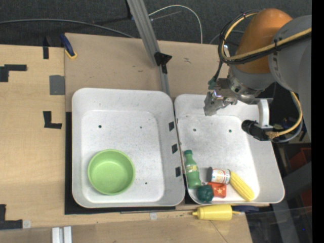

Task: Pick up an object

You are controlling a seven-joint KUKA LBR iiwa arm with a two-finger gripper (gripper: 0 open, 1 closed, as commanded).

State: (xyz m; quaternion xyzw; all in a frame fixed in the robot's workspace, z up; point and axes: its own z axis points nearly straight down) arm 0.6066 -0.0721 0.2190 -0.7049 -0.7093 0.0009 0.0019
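The gripper (214,104) is seen above the far rim of the right bin (263,151); whether it is open or shut cannot be told, and nothing is seen held. Well apart from it, at the bin's near edge, a green bottle (191,169), a small can (220,176) and a corn cob (241,186) are clustered. A green bowl (111,171) is set in the left bin (121,97).

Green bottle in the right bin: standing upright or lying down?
Lying down. The green bottle rests lengthwise on the right bin floor, cap pointing toward the far side.
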